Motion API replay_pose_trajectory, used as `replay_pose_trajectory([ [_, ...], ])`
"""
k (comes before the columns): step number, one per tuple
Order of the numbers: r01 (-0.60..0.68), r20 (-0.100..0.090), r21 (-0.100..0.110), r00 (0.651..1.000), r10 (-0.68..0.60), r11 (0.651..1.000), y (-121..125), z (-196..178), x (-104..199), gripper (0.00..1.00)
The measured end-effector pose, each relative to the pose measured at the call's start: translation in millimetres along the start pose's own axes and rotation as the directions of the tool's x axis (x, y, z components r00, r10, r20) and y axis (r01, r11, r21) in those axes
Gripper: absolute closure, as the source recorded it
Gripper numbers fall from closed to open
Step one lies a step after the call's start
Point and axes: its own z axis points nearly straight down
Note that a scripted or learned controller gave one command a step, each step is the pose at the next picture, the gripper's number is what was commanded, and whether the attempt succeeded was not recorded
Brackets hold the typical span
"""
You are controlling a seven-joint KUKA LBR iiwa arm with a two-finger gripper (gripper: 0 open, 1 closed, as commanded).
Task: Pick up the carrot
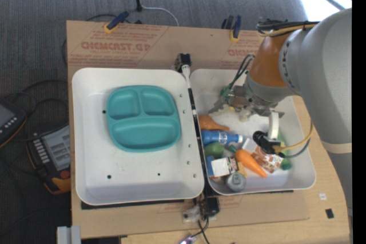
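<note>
The carrot (pixel 251 162), orange with a green top at its right end, lies in the front part of the right bin (pixel 300 180) among other items. My gripper (pixel 235 106) hangs over the back middle of that bin, under the arm's orange band. It is up and to the left of the carrot, clearly apart from it. I see nothing held in it.
Beside the carrot lie a blue bottle (pixel 220 137), an orange-brown item (pixel 209 122), a green item (pixel 214 150), a small white box (pixel 220 167) and a grey can (pixel 236 181). The left bin (pixel 91 174) holds a teal divided plate (pixel 143 117).
</note>
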Motion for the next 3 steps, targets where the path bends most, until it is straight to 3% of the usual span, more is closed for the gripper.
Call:
replay_pose_trajectory([
  [1,0.000,0.000,0.000,1.000,0.000,1.000,-0.1,0.0,-0.1,0.00],
  [2,0.207,0.003,-0.004,0.978,-0.207,0.978,-95.0,-1.8,-10.6,0.00],
  [3,-0.182,-0.002,-0.002,0.983,0.182,0.983,-93.8,-1.4,-12.1,0.00],
])
